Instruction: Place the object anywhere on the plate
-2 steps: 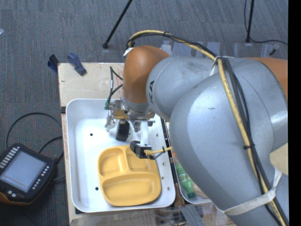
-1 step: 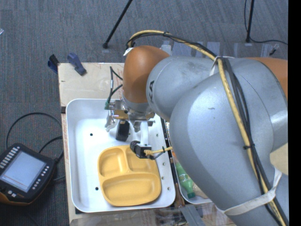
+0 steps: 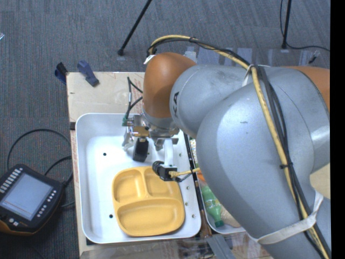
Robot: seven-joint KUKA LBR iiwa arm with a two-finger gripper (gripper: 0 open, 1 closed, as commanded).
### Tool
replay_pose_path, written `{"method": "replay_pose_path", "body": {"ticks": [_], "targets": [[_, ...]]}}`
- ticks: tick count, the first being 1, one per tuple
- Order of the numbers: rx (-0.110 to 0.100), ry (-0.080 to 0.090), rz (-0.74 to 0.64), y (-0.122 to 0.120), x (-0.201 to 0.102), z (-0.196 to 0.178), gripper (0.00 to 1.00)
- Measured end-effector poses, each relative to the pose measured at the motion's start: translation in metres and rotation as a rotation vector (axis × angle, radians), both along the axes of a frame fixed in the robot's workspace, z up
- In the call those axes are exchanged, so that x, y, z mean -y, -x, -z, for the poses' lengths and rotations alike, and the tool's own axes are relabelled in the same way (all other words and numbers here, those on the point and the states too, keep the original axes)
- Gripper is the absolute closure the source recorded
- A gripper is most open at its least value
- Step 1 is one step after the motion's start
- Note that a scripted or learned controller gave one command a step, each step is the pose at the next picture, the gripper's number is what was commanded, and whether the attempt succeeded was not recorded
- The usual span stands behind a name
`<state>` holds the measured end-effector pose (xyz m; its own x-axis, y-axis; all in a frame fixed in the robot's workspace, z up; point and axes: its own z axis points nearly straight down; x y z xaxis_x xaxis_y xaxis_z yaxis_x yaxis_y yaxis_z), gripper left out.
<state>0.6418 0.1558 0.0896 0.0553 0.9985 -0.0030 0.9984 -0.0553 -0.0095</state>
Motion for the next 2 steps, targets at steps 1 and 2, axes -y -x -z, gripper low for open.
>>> {"method": "replay_pose_path", "body": {"ticks": [1,2], "targets": [[0.0,0.0,0.0,0.0,-0.0001,-0.0001,0.0],[0.0,0.0,0.0,0.0,-0.0001,-0.0001,0.0]]}}
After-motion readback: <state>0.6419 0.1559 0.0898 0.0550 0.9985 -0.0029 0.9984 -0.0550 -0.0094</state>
